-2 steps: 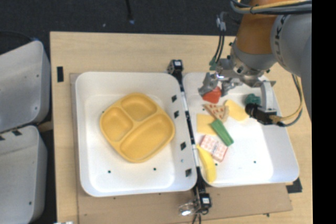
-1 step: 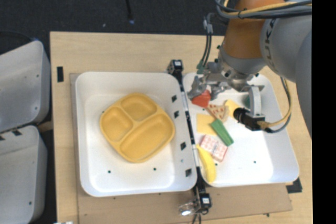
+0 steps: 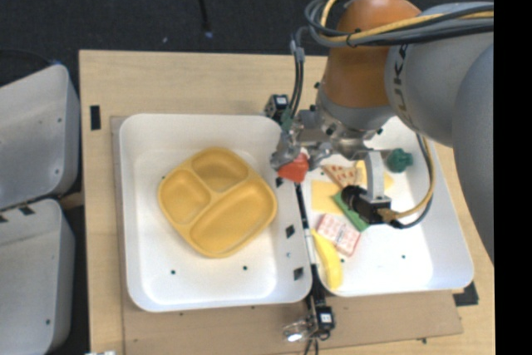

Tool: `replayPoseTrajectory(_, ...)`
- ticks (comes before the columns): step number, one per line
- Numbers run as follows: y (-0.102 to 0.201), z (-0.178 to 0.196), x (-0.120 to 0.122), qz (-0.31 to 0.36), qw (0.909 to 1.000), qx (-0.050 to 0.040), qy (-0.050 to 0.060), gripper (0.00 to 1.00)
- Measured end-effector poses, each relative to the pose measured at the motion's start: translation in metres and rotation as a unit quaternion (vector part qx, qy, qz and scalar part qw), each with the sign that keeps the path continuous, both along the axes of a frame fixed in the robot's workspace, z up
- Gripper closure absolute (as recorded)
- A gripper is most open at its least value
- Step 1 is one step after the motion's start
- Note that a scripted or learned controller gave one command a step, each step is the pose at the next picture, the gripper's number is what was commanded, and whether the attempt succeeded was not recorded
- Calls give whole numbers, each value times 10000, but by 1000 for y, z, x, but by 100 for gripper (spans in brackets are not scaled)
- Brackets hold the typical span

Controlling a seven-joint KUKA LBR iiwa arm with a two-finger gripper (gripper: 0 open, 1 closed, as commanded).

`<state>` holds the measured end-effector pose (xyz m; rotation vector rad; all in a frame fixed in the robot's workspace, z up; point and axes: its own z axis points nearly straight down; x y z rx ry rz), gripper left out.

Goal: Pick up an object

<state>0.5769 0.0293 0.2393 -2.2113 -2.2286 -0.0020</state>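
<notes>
No writing reads; the claw (image 3: 293, 165) pinches a red object (image 3: 293, 171).

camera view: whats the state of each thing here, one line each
gripper: low over the divide between the two bins, a red object at its tip; grip unclear
red object: at the gripper tip, over the bins' shared edge
yellow divided plate: flat, right side up, in the left bin
green object: lying in the right bin
pink patterned packet: lying flat in the right bin
</notes>
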Motion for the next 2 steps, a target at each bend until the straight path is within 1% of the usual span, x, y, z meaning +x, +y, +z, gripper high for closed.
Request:
replayPoseTrajectory(1, 55, -8, -17, -1, 10000, -5, 4, 100)
replayPoseTrajectory(2, 52, -8, -16, -32, 10000, -10, -5, 0)
